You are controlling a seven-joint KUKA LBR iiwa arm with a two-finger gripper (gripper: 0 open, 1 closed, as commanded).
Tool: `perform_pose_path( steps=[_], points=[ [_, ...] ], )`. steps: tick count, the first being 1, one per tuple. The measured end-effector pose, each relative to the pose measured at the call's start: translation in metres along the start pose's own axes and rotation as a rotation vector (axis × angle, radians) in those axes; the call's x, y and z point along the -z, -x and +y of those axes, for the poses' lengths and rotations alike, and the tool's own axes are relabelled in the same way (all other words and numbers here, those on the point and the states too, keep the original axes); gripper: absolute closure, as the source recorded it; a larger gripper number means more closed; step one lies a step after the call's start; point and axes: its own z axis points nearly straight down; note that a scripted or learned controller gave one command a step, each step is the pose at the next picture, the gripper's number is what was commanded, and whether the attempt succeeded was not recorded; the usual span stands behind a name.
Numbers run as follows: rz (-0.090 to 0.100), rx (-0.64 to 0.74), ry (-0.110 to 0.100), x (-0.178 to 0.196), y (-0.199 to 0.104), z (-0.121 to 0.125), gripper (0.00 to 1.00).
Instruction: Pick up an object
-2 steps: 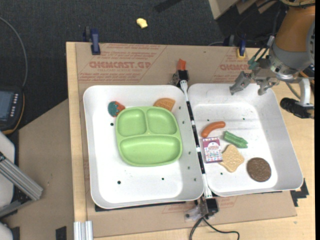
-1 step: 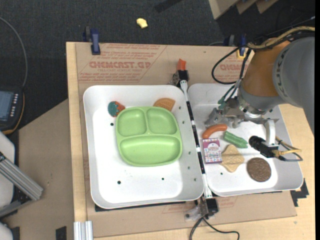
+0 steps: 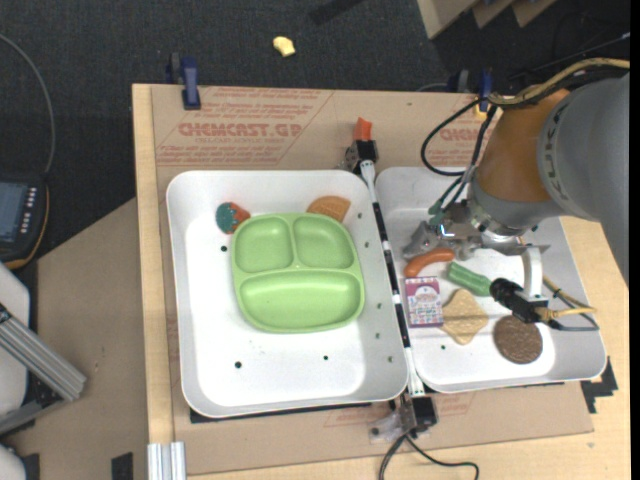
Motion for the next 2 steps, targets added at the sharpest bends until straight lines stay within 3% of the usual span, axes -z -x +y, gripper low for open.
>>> perform_pose_path(
  steps=[1,2],
  points=[
    [-0.002,-0.001,0.005,0.0115,0.0006,0.0014,1.0],
    [-0.001,-0.002,0.004,0.0107,0.0006,0.001,0.0]
  ],
)
